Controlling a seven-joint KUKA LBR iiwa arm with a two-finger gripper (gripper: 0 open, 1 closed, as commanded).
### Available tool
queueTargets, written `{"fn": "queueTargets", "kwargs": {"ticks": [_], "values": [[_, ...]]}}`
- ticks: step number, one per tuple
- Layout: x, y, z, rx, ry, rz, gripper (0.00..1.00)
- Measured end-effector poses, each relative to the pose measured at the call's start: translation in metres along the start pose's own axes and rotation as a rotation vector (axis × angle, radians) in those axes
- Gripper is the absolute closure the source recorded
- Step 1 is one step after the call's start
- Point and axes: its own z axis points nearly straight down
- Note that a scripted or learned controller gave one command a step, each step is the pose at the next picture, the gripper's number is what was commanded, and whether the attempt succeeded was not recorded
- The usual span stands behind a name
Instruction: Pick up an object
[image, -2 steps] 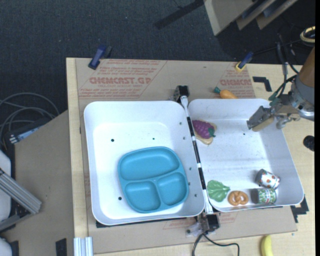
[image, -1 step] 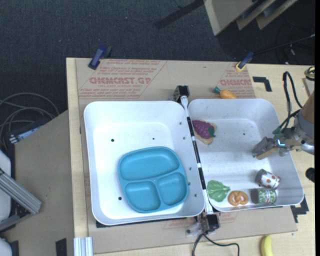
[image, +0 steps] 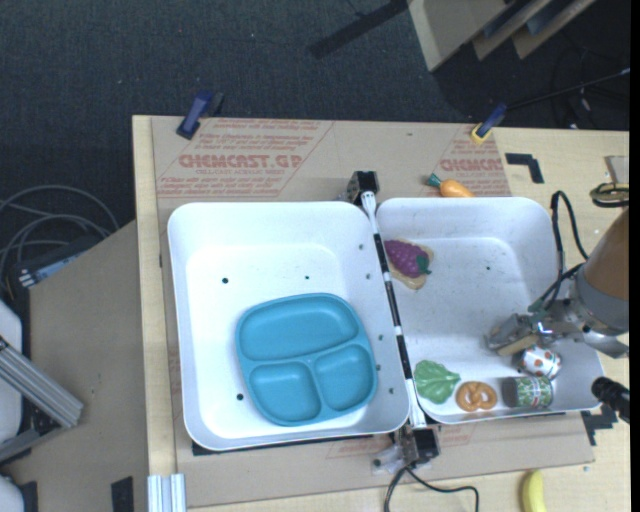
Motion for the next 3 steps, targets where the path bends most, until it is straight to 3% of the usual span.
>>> {"fn": "queueTargets", "kwargs": {"ticks": [1, 2, 3], "values": [[-0.001, 0.001, -0.01, -0.003, -0.003, 0.001, 1.0], [0.062, 0.032, -0.078, -0.005, -0.005, 0.0, 1.0], [0.102, 0.051, -0.132, -0.005, -0.005, 0.0, 1.0]]}}
